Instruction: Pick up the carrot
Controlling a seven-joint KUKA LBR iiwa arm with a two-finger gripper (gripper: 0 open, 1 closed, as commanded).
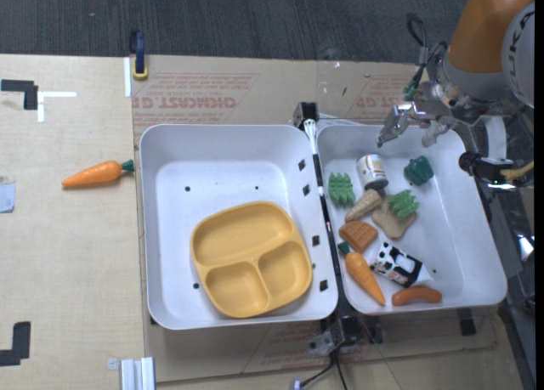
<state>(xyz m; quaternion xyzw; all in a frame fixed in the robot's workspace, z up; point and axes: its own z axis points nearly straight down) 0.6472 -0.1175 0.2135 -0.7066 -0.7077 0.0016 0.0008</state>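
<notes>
An orange carrot (364,276) lies slantwise at the front of the right bin (476,244), between a brown toast piece (359,234) and the bin's front wall. A second carrot (95,174) with a green stub lies on the bench, left of the left bin (161,210). My gripper (411,130) hangs over the back of the right bin, well behind the carrot there. It is open, with nothing between its fingers.
The right bin also holds a small can (371,172), green toy vegetables (340,189) (418,169) (402,203), a black-and-white carton (397,265) and a sausage (416,296). A yellow divided plate (251,257) lies in the left bin.
</notes>
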